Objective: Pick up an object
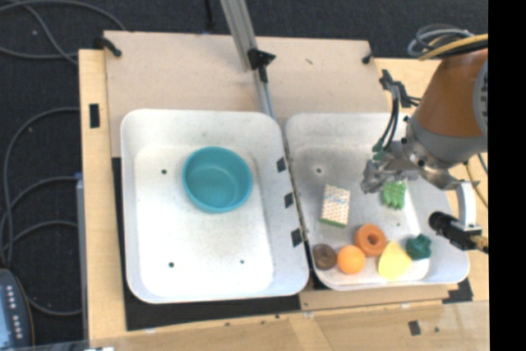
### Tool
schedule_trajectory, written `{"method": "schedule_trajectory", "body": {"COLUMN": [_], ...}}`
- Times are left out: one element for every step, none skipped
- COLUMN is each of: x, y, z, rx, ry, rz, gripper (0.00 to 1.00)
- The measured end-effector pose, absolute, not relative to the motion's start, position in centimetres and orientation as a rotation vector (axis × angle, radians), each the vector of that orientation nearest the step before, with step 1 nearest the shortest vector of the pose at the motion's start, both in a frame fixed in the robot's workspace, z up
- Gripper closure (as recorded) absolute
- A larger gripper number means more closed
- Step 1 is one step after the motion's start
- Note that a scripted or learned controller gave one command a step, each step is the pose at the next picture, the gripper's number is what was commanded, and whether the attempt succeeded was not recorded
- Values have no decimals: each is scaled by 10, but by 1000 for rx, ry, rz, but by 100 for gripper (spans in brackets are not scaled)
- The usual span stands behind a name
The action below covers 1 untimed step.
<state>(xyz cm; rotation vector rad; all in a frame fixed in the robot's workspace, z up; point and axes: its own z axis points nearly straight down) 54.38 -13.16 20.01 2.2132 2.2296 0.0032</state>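
From my console, nothing is lifted yet: the gripper [380, 177] hangs low in the right bin [308, 136] just beside a green toy [395, 194] near the bench's right edge, and I cannot tell its fingers' state.

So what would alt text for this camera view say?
A robot arm's gripper hangs over the right bin beside a green toy, above a small box and colourful toys; the left bin holds a teal bowl.
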Motion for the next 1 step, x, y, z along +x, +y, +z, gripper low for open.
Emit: {"method": "schedule_trajectory", "body": {"x": [555], "y": [-89], "z": [214], "rx": [2212], "ry": [2229], "rz": [5], "gripper": [100]}}
